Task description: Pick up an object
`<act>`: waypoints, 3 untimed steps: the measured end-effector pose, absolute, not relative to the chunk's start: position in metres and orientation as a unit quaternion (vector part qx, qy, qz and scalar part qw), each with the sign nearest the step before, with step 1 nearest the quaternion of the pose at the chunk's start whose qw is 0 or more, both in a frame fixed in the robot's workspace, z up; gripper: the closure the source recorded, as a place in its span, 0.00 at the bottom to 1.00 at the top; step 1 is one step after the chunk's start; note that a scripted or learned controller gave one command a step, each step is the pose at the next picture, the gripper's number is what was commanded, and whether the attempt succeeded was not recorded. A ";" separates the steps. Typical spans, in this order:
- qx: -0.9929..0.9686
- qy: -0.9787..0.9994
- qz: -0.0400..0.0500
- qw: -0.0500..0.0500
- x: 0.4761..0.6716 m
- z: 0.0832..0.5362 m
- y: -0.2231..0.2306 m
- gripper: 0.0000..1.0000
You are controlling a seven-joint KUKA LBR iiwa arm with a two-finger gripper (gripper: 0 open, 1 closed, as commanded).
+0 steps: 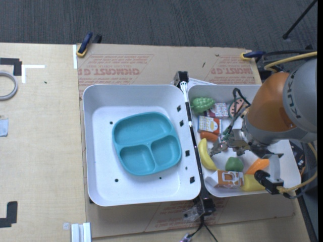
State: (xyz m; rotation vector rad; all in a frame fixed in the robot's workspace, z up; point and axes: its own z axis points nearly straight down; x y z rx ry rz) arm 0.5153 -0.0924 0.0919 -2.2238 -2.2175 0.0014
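In the right bin [291,171], an orange-and-white carton [229,178] lies at six o'clock, a green ball [233,163] just above it, and a banana [204,154] at nine o'clock. The gripper [222,146] hangs over the middle, fingers slightly spread, pinching nothing. A green lumpy toy [202,104] sits at eleven o'clock. The left bin [96,135] holds a teal divided plate [146,142].

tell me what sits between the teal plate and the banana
In the camera view, between the teal plate and the banana stand the two bins' adjoining white walls.
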 end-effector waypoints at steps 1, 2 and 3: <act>-0.705 -0.709 0.010 0.016 0.575 0.089 -0.113 0.00; -0.706 -0.708 0.013 0.022 0.572 0.096 -0.113 1.00; -0.706 -0.708 0.000 -0.001 0.579 0.219 -0.077 1.00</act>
